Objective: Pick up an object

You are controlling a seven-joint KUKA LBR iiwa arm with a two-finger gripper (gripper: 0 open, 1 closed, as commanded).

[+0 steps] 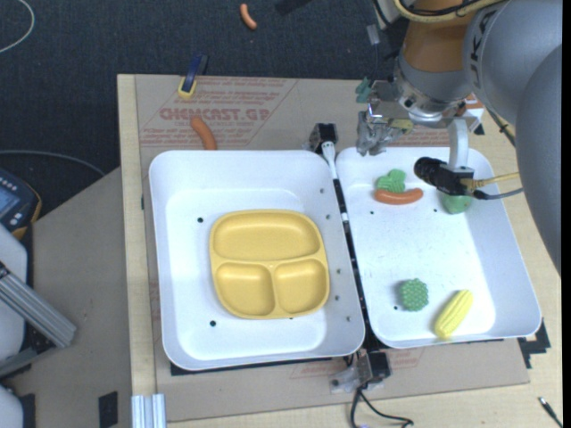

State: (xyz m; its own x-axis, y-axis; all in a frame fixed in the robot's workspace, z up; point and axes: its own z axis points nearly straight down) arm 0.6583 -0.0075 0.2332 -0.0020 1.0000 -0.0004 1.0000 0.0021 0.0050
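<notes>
Gripper: the metal two-finger gripper hangs over the right white plastic bin's far-left corner; fingers slightly parted, nothing between them.
Nearest object: an orange toy carrot with green top, just below the gripper.
Others: green bumpy ball, yellow corn cob.
Left white bin: yellow divided tray.

A dark carpeted floor is stretching across the top and left of the view, with a thin pale cable looping over it at the upper left. A brown cardboard sheet with faded red print is covering the surface under two white bins. A small orange piece is lying on the carpet, and another is resting on the cardboard. A grey metal bar is slanting in at lower left. Even, soft light is falling throughout.
</notes>
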